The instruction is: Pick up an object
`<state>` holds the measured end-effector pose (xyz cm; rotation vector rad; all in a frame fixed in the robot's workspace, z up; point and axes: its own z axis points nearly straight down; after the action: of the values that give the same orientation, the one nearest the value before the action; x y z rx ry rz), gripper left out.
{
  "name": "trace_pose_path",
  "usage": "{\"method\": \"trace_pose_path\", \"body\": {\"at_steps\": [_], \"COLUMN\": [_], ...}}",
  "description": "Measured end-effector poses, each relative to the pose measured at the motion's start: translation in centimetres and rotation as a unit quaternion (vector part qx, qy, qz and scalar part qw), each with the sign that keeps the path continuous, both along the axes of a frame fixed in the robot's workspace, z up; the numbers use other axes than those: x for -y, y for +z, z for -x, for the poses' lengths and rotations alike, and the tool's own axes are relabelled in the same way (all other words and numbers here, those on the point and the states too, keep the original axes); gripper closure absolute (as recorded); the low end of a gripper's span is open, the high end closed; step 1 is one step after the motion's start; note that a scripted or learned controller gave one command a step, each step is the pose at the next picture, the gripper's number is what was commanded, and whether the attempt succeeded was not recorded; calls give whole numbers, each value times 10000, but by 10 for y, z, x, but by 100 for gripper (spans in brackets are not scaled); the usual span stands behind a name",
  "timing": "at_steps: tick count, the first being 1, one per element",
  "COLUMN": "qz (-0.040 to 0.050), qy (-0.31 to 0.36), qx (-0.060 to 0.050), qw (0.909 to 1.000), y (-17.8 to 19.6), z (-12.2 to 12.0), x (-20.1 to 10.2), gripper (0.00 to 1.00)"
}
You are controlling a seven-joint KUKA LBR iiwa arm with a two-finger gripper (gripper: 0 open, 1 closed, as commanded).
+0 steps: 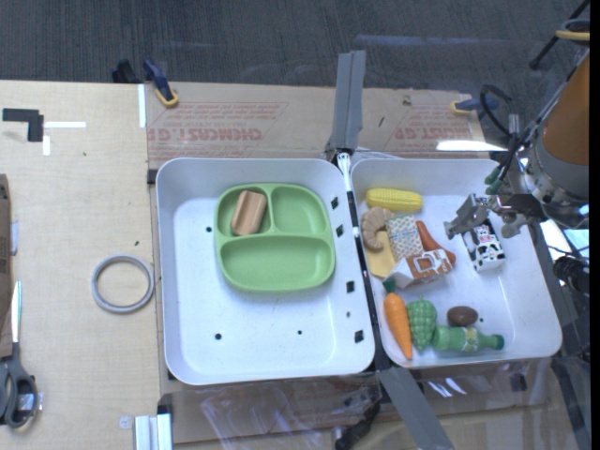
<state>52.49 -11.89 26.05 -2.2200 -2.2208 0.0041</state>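
Cardboard (281, 125) behind both bins bears mirrored red "CHEMICAL GUYS" lettering; claw (472, 216) grip state unclear.

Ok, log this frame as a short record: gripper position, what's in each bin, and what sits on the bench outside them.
gripper: gripper over the right bin, beside a black-and-white carton
left bin: green divided plate with a tan bread-like piece in its upper-left compartment
right bin: corn, carrot, green bottle, other toy foods
bench: tape ring, scissors
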Motion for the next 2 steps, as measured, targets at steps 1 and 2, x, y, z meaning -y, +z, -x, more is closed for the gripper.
{"method": "trace_pose_path", "body": {"at_steps": [1,2], "qz": [-7,0], "qy": [531,268], "qx": [-3,7], "qw": [9986,9996], "y": [-65,-95], "z": [-20,-79], "x": [62,93], "gripper": [0,0]}}
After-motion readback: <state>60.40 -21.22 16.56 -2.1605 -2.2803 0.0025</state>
